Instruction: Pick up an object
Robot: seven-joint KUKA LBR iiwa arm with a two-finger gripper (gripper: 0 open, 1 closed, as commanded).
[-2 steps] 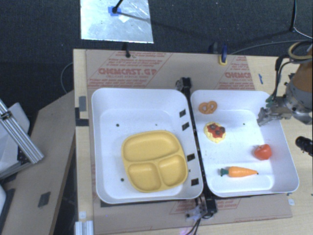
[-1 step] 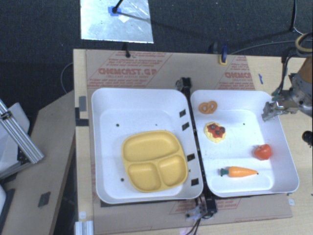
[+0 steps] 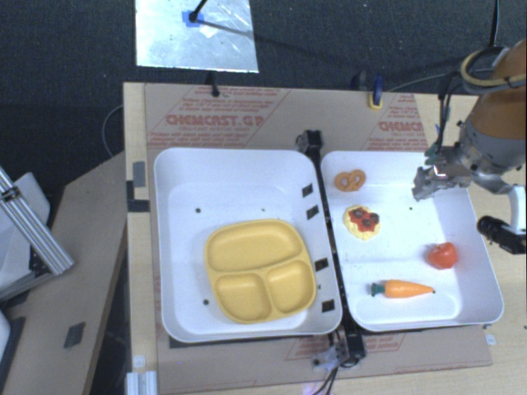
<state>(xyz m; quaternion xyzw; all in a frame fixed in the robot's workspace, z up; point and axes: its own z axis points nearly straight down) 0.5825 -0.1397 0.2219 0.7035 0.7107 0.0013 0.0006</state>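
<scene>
1. The bench [image 3: 247, 109] carries two shallow white bins pushed together so they share a middle edge, which looks like a plain sort-from-one-to-the-other setup

2. The left bin [image 3: 189, 179] has just a yellow divided tray [image 3: 259, 268] lying flat toward its near side, probably there as a drop-off spot, though that's my guess

3. The right bin [image 3: 469, 220] has all the small stuff, spaced well apart, so there's room to come down around any one piece

4. The arm [image 3: 494, 97] reaches in from the right, and the gripper [image 3: 430, 181] sits over the far right part of that bin, above bare floor; I honestly can't tell how it's set, too blurry, and nothing visible is in it

5. Candidates by size: carrot [image 3: 402, 289] lying flat near the front edge, pizza toy [image 3: 362, 221] just beside the divider, tomato [image 3: 442, 255] close to the right wall, pretzel [image 3: 350, 179] at the far left corner

6. The tomato and pretzel look nearest to the gripper, so I'd bet on one of those, but nothing is picked yet
</scene>
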